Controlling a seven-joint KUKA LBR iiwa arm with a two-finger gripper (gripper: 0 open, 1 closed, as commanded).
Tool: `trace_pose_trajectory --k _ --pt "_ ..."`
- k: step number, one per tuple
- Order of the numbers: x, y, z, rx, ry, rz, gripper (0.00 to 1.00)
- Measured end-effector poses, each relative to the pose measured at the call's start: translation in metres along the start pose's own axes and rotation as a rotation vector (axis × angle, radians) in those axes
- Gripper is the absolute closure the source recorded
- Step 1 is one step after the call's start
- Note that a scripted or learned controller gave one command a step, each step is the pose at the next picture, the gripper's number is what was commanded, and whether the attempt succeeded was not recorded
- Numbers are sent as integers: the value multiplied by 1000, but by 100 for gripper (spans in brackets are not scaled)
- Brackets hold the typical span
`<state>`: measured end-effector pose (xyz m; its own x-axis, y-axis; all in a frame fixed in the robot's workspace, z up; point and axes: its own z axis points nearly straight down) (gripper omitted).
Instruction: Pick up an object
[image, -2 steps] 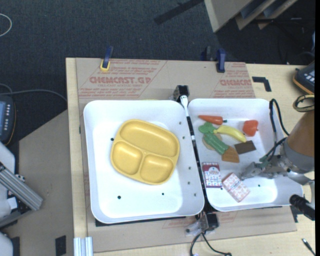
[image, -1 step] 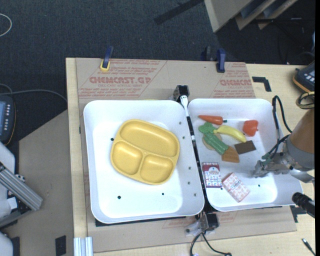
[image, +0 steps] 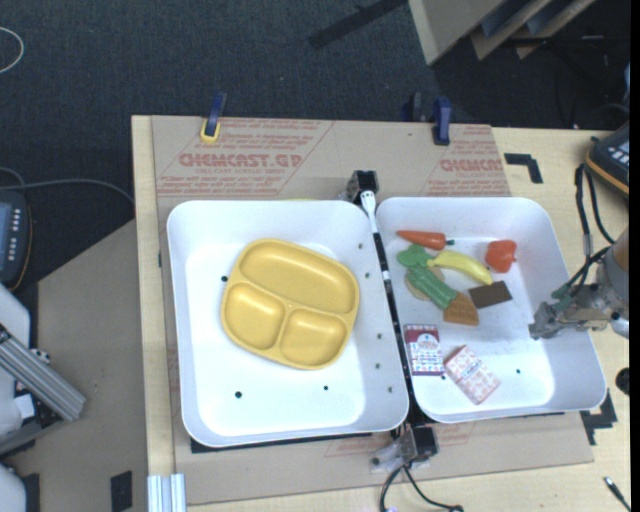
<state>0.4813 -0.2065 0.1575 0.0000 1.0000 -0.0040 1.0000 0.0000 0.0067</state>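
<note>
Dark carpet surrounds the bench; the gripper (image: 556, 318) hangs over the right bin (image: 540, 222), its state impossible to tell; the nearest object, the brown block (image: 490, 295), lies just beyond it, so a straight descent may close on nothing

Left bin (image: 190, 300): the yellow divided plate (image: 290, 302) takes the centre; bare floor rings it, widest along the near side. Right bin (image: 540, 225): toy food (image: 450, 275) crowds the far-left part, two small cartons (image: 450, 362) sit near-left; floor right of them lies open.

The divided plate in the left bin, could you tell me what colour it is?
The divided plate is yellow, clearest in the camera view.
</note>
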Motion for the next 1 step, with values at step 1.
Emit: trace_pose_trajectory --k 1 --pt "8 -1 -49 0 1 -2 100"
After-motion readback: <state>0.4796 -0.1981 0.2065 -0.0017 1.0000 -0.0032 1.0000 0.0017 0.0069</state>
